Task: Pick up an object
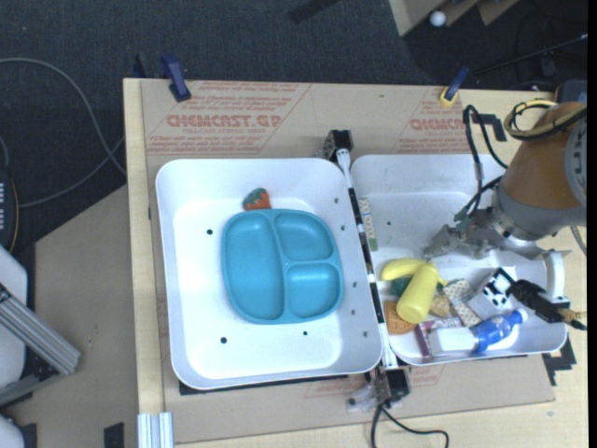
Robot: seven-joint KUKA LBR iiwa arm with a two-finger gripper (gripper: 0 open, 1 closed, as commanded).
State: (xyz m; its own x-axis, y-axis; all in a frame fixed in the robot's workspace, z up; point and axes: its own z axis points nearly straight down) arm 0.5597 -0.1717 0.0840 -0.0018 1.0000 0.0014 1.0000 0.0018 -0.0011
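The right bin (410,180) holds a heap along its near side: a yellow banana-like piece (401,269), a yellow cylinder (418,293), a blue bottle (496,329), a black-and-white item (499,287) and a flat white and pink packet (448,339). My gripper (448,241) hangs low over the middle of this bin, just behind and to the right of the yellow pieces. It reaches in from the grey wrist with the orange band (541,171). Nothing is visibly held in it.
The left bin (187,250) carries a blue divided plate (280,264), with a small orange and green object (256,198) just behind it. Black clamps (338,143) join the bins. Cables (480,138) trail near the arm at the back right.
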